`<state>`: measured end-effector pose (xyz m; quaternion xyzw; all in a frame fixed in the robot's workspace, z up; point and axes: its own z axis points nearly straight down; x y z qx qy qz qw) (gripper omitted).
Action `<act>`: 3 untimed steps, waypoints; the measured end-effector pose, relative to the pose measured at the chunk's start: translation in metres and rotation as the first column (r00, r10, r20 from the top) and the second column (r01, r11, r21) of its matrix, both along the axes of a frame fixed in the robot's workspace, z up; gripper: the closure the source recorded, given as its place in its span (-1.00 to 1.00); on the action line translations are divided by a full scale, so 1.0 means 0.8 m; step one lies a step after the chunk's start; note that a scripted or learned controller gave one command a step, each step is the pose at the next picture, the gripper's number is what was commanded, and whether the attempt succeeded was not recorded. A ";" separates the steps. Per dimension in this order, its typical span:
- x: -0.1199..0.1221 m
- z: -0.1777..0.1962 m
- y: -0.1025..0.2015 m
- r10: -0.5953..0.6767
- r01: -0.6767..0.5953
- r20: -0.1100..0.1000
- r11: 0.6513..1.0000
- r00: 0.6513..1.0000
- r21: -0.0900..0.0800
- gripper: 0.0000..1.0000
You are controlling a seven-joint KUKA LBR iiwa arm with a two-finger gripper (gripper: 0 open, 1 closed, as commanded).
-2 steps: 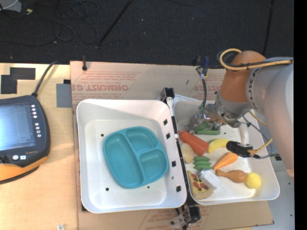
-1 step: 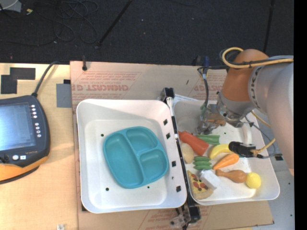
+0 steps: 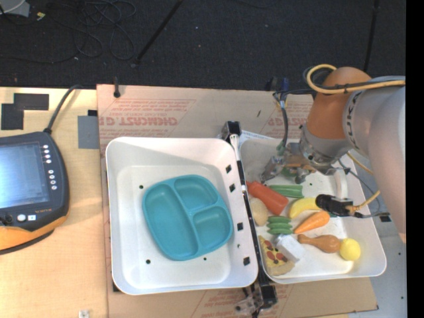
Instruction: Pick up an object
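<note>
Plate (image 3: 187,216) in left bin (image 3: 126,177) (alone)

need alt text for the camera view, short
A grey arm with an orange band reaches from the right, its gripper low over the far end of the right bin, which holds toy food: carrot, banana, lemon, green beans. The left bin holds a teal divided plate.

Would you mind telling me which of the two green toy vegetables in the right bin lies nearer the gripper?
The longer green toy vegetable, beside the gripper; the shorter green one lies lower in the view.
</note>
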<state>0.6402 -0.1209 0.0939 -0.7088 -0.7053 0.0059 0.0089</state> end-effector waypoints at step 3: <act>-0.119 0.122 0.169 0.016 -0.016 0.022 1.000 1.000 0.001 1.00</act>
